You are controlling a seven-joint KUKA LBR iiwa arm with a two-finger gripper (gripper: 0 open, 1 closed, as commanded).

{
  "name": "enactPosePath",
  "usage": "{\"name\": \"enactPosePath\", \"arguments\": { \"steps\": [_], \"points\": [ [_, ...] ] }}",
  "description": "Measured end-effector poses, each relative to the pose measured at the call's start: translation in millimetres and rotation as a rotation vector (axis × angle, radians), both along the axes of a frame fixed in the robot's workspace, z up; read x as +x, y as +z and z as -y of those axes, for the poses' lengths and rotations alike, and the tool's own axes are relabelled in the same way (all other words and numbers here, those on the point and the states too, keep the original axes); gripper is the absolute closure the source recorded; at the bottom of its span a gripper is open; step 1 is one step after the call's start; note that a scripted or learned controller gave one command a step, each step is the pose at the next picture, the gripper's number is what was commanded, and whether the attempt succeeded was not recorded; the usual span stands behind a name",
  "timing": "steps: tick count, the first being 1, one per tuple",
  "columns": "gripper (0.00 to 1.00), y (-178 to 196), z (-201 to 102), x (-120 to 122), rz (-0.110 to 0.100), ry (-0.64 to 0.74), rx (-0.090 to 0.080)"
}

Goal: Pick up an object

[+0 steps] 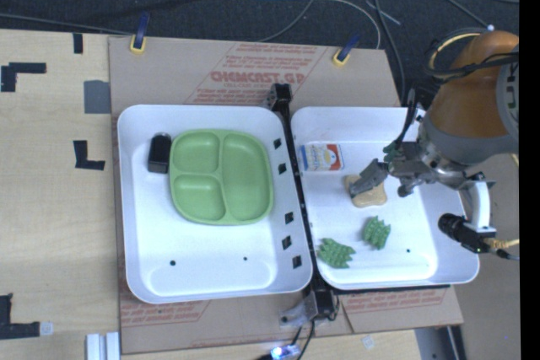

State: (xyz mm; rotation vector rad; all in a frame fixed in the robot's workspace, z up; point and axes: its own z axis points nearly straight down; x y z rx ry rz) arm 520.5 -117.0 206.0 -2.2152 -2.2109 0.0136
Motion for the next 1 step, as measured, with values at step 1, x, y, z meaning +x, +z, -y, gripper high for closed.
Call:
{"name": "enactPosePath", "arguments": {
  "steps": [1],
  "points": [
    [0.00, 6.2, -0.3, 2.9, 0.013, 0.003, -0.002]
  ]
}}
